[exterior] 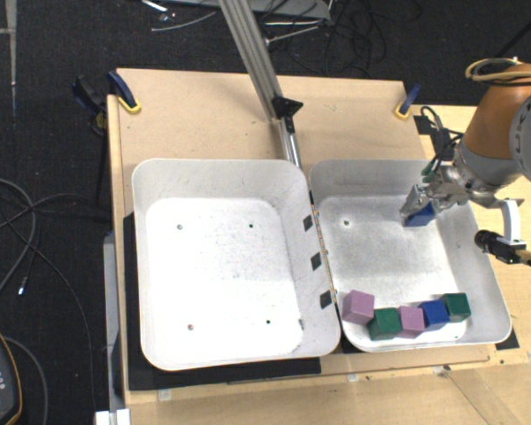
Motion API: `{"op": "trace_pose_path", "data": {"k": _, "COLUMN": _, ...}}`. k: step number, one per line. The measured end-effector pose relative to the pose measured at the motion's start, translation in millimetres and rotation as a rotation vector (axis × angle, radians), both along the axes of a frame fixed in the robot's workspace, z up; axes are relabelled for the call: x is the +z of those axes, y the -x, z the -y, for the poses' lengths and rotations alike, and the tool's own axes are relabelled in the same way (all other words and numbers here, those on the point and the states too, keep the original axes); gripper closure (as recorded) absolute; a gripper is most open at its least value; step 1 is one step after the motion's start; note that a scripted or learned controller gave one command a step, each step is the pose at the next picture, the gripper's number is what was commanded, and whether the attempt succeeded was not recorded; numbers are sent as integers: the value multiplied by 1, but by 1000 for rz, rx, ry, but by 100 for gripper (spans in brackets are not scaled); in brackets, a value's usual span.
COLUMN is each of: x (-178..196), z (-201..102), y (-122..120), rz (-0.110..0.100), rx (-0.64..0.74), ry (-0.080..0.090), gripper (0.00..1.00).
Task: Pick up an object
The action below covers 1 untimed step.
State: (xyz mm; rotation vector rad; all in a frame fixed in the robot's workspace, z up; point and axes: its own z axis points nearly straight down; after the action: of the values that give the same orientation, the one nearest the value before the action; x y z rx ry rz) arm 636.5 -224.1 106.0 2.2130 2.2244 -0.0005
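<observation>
You see the pincer hanging over the right-hand shallow white plastic bin, toward that bin's two o'clock area, with a small blue block showing at its tips. Whether those tips are spread or pinching that block, you cannot tell from this slanted view; the metal parts and the block blur together. The grey arm with its glossy orange band comes in from three o'clock, a black cable looping above the wrist.

Along the same bin's six o'clock rim you find a row of small matte cubes, touching or nearly so: a pale purple cube at the left, tilted, then a dark green cube, a pink-purple cube, a blue cube and a green cube.

The left-hand shallow white bin has rounded corners and a speckled floor with four small dark dots. Both bins sit on a tan fibreboard counter, held at the far corners by blue-and-yellow clamps. A ribbed grey metal pole slants down from twelve o'clock to between the bins.
</observation>
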Motion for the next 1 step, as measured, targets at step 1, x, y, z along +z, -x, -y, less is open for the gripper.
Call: {"op": "trace_pose_path", "data": {"k": 1, "x": 12, "z": -52, "y": 64, "rz": -8, "rx": -3, "ry": -6, "gripper": 100}}
